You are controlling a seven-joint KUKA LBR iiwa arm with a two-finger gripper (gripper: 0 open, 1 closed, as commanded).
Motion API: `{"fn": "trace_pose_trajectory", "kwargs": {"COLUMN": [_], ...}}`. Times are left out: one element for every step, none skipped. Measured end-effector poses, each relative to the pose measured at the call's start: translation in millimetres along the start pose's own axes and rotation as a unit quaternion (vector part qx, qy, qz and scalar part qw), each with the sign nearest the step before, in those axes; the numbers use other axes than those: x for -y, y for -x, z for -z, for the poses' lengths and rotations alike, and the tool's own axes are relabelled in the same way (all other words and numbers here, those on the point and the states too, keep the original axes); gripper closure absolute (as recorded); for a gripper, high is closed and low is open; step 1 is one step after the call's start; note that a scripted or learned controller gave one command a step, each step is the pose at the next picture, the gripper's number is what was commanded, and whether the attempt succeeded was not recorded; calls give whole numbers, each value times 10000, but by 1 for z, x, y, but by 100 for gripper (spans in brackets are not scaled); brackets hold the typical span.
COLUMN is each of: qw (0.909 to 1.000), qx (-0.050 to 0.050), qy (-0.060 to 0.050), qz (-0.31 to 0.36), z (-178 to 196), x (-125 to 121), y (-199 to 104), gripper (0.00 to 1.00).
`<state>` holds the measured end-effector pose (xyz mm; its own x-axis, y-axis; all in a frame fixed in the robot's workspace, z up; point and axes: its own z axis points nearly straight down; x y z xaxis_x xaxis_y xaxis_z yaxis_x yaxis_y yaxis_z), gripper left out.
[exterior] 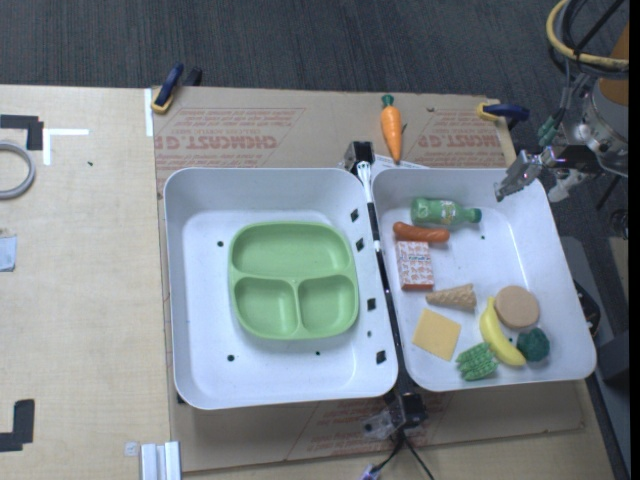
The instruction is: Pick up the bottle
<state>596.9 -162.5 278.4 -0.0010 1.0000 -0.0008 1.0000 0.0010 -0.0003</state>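
Here bottle [444, 211] lies touching sausage [421, 233], hand [520, 176] apart.

Tray [294, 290] in left bin [190, 298]. Bottle [443, 211] in right bin [560, 268], 12 o'clock end; sausage [421, 233] just at its 6; gripper [520, 175] at 2.

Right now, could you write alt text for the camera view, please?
A green bottle lies on its side in the right white bin among toy foods, with the gripper above that bin's far right corner. The left bin holds a green tray.
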Motion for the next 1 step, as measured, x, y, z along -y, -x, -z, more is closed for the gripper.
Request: {"fn": "trace_pose_trajectory", "kwargs": {"qw": [10000], "qx": [7], "qy": [5], "qz": [11], "z": [10], "x": [-1], "y": [0], "gripper": [100]}}
